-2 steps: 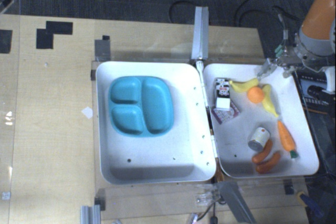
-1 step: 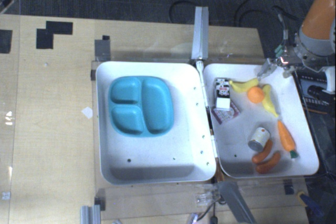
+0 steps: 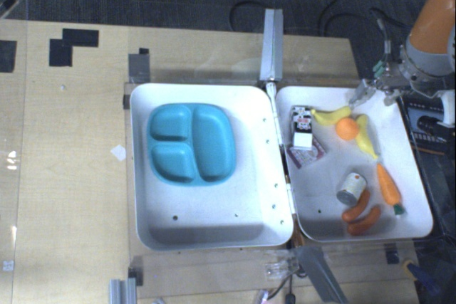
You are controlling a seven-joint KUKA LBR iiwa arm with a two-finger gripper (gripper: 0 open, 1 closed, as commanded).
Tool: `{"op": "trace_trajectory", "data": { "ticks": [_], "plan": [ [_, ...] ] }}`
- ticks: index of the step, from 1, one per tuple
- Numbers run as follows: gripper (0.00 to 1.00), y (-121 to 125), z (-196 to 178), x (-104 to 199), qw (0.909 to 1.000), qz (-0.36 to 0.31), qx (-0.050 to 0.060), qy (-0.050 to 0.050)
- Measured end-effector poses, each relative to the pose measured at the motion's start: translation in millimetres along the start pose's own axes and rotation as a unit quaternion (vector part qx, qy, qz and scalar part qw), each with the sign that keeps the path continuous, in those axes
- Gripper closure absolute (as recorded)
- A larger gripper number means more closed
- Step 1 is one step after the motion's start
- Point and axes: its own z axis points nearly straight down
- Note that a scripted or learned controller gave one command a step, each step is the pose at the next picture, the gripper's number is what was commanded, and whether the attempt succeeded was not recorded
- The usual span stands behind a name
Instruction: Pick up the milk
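Counting down, we see two white bins (image 3: pixel 214 235), one blue tray (image 3: pixel 191 142), one gripper (image 3: pixel 369 90) over the right bin's far edge, jaw state unclear, and one milk carton (image 3: pixel 303 127) by its left wall.

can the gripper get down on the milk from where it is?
Probably yes. The milk carton lies uncovered by the right bin's left wall, the banana beside it, and the gripper hangs above the bin's far edge.
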Motion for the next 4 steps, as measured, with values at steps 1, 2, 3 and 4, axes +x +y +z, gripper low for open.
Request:
{"op": "trace_trajectory", "data": {
  "ticks": [1,2,3,4],
  "plan": [
    [0.0,3.0,50.1,-1.0,0.9986,0.052,-0.006,-0.001],
    [0.0,1.3,-65.7,10.1,0.9991,0.042,-0.001,0.0],
    [0.0,6.6,-18.4,78.9,0.9959,0.09,0.001,0.002],
    [0.0,13.7,53.1,111.3,0.9976,0.069,-0.007,0.0]
  ]
}}
